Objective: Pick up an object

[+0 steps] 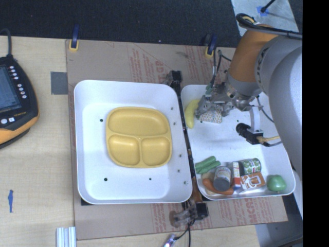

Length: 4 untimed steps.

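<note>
The gripper (212,108) sits low over a speckled object (211,116) beside the banana (190,112) — jaw state I cannot tell — so the grasp seems underway, and next comes a clean lift.

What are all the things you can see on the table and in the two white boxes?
Left bin: 1, white, bench middle.
Divided plate: 1, yellow, in left bin.
Right bin: 1, white, beside it.
Banana: 1, yellow, right bin's far-left edge.
Speckled object: 1, whitish, under the gripper.
Green vegetable: 1, right bin's near end.
Cans: 2, there too.
Green apple: 1, near-right corner.
Control pendant: 1, black-orange, far left.
Clamps: 2, blue, board's far edge.
Gripper: 1, grey.
Arm: 1, grey-orange.
</note>
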{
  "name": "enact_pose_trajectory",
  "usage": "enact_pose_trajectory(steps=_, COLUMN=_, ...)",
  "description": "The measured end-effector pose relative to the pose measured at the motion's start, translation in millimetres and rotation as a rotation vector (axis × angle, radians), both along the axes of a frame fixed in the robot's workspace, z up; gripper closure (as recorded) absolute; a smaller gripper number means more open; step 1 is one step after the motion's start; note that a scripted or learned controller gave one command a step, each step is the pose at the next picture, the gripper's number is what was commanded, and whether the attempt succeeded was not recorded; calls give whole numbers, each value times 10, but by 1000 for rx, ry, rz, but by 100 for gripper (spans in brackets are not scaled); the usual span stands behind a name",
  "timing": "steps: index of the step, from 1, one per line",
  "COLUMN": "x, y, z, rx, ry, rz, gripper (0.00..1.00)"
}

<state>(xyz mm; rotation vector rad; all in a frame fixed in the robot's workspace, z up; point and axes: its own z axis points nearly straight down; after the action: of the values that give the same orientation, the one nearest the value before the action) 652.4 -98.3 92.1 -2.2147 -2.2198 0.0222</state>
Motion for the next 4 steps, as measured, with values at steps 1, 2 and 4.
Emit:
enact_pose_trajectory(steps=1, x=4, y=-3, z=110, rx=0, ry=1, rz=3, gripper=100)
enact_pose_trajectory(steps=2, x=-627, y=-179, z=42, rx=3, ry=-20, rz=3, gripper=100)
enact_pose_trajectory(steps=4, x=-718, y=-314, z=34, rx=2, ry=-18, rz=2, gripper=100)
